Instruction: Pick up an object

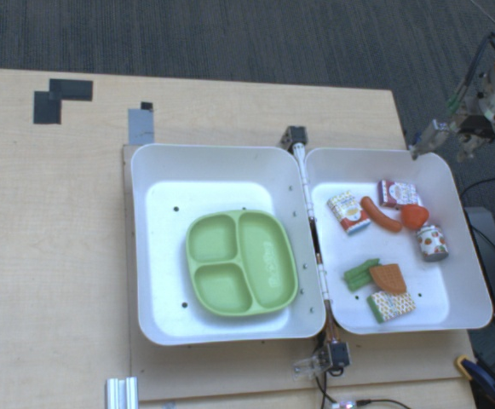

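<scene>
The right bin (464, 305) holds several small items. A white and orange box (347, 210), a sausage (381, 215), a red and white packet (398, 193) and an orange-red piece (413, 216) cluster at its far side. A small jar (433, 243) lies by the right wall. Nearer the front are a green piece (362, 274), an orange slab (388, 277) and a patterned packet (392, 305). My gripper (448, 136) hangs at the bin's far right corner, just outside the rim and apart from every item. Nothing shows in it.
The left bin (158, 228) carries a green three-compartment plate (242, 262). A metal clamp (295, 136) sits at the far end of the seam between the bins, another (328, 356) at the near end. Cables run down the bench's right side.
</scene>
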`<act>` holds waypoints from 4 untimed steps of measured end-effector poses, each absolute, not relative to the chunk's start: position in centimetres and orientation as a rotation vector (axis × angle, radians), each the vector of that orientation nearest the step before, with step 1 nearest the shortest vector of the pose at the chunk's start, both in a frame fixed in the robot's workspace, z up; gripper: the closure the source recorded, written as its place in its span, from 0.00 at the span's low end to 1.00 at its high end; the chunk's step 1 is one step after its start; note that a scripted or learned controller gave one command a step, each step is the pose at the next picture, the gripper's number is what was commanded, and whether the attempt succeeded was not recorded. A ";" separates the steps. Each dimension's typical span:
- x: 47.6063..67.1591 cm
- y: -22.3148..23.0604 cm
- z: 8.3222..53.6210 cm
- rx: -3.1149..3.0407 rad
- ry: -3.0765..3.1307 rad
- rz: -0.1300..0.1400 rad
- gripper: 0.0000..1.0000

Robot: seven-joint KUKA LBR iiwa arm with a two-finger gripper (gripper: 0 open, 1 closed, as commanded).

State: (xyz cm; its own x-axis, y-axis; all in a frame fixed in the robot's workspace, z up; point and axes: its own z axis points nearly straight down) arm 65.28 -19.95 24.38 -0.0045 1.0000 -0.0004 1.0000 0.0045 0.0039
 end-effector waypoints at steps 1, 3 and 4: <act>54.9 -15.9 13.5 2.220 2.225 0.000 0.00; 51.6 -10.2 9.8 2.210 2.218 0.013 1.00; 51.6 -10.2 9.8 2.210 2.218 0.013 0.00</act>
